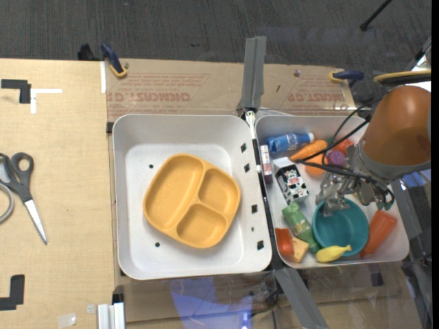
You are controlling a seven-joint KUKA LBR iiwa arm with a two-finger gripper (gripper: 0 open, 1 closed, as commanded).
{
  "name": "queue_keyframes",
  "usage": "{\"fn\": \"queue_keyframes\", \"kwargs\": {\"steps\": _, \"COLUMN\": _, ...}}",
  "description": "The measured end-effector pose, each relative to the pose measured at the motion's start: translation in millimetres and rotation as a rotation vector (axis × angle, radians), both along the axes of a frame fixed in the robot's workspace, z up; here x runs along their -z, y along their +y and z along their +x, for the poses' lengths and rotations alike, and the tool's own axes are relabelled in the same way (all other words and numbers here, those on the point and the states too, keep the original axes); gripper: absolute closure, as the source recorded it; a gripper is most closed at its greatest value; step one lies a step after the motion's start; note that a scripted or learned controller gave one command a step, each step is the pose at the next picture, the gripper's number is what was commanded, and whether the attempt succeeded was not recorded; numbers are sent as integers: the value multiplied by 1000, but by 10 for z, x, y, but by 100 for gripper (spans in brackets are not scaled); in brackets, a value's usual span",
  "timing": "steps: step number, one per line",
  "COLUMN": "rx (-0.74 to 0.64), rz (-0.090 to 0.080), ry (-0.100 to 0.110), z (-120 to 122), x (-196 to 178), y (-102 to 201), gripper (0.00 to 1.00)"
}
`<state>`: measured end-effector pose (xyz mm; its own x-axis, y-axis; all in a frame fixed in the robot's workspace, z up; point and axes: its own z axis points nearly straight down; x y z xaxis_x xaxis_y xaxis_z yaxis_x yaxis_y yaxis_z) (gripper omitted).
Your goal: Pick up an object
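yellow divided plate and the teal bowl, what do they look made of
Yellow divided plate: probably matte moulded plastic, judging by its even colour, soft rounded dividers and lack of glare. Teal bowl: likely smooth plastic too, uniform colour with a faint sheen; can't rule out silicone.

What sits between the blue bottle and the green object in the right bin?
In the camera view, a small white carton with black markings lies between the blue bottle and the green object.

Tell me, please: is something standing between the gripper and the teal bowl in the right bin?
Nothing visible does. The gripper hangs directly over the near rim of the teal bowl. The yellow banana lies at the bowl's front edge and the green bottle beside its left side, both away from the gripper.
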<state>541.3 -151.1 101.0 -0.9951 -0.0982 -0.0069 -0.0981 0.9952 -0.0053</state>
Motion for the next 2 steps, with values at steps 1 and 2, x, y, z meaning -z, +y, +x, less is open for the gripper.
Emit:
{"fn": "queue_keyframes", "kwargs": {"steps": 1, "rx": -1, "rz": 6, "ry": 8, "z": -19, "x": 30, "y": 33, "gripper": 0}}
{"fn": "queue_keyframes", "kwargs": {"steps": 2, "rx": -10, "rz": 6, "ry": 9, "z": 963, "x": 113, "y": 123, "gripper": 0}}
